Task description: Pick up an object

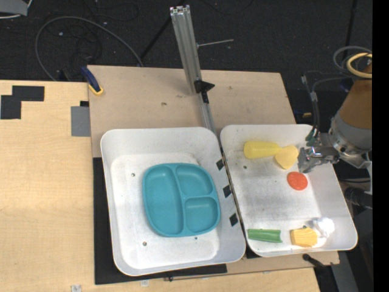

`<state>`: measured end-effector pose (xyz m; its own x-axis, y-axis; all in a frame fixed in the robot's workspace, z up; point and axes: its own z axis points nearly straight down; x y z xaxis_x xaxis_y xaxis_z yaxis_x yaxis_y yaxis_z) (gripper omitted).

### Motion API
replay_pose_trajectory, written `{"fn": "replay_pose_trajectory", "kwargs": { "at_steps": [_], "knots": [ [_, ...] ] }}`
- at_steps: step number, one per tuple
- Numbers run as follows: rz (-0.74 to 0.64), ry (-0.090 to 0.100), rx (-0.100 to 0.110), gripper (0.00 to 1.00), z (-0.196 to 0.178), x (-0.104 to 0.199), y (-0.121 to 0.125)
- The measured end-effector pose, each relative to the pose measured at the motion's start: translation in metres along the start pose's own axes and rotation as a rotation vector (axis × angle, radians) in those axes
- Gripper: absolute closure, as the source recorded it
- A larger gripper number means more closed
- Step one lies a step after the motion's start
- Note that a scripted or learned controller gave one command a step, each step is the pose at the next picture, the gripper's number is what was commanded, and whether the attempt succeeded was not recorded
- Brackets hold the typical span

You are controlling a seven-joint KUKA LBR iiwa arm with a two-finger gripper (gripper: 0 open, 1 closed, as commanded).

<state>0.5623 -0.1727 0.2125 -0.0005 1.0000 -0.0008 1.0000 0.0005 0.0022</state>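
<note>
Lying in the right bin [340,224] are the loose pieces open to picking: a yellow banana-like shape [262,149] toward the far side, a paler yellow lump [286,158] touching its right end, a flat red-orange disc [297,180] just nearer than that, and along the near edge a green oblong [264,235], a yellow corn-like block [304,238] and a small white crumpled item [324,226] beside it. The gripper [309,155] hangs over the right bin's far right part, just right of the paler yellow lump and just beyond the red-orange disc; whether its jaws are parted or closed is too small and cluttered to tell, and nothing can be seen between them. The middle of the right bin is bare white floor, speckled grey, giving open room between the far cluster and the near-edge row. The near-edge pieces sit close to the bin's low wall. The left bin [121,157] carries a teal divided plate [181,198] with three compartments, well apart from the gripper. The two bins meet along black clips [228,190] in the centre. No readable writing or brand mark appears on any item.
</note>
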Motion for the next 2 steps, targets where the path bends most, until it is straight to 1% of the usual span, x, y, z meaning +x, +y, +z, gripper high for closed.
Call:
{"fn": "replay_pose_trajectory", "kwargs": {
  "at_steps": [1,2],
  "knots": [
    [-0.001,0.000,0.001,1.00,-0.025,-0.001,0.000],
    [-0.005,0.003,0.003,1.00,-0.031,0.051,0.006]
  ]
}}
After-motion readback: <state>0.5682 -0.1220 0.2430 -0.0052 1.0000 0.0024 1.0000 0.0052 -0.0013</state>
